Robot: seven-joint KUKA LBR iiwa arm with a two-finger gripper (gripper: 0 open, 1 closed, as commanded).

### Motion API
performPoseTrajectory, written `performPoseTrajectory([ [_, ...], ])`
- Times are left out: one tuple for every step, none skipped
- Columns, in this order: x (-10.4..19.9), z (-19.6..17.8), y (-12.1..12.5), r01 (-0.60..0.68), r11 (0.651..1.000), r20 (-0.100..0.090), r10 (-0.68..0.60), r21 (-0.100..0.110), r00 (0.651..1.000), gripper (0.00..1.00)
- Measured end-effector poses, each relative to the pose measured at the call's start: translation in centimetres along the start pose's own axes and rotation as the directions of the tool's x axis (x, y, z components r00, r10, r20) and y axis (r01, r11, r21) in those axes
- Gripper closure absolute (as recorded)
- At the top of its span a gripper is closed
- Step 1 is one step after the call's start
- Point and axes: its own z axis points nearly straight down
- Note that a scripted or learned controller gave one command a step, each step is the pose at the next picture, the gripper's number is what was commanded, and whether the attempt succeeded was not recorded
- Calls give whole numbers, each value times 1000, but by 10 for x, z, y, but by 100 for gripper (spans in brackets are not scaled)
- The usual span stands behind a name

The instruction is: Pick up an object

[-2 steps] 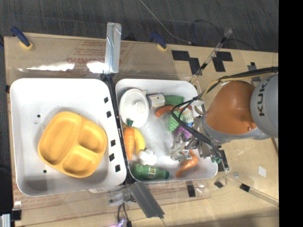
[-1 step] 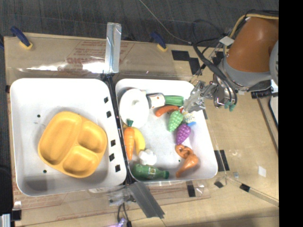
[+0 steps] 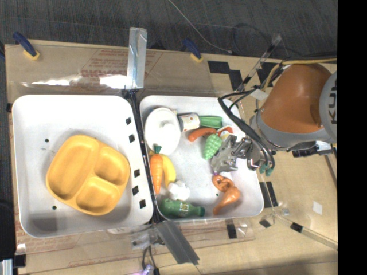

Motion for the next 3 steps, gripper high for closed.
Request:
performPoseTrajectory([
  [-52, 53, -3, -246, 969, 2, 246, -1, 969, 100],
  [-61, -32, 75, -309, 951, 10, 309, -6, 951, 100],
  [2, -15, 103, -384, 923, 1, 384, -1, 923, 100],
])
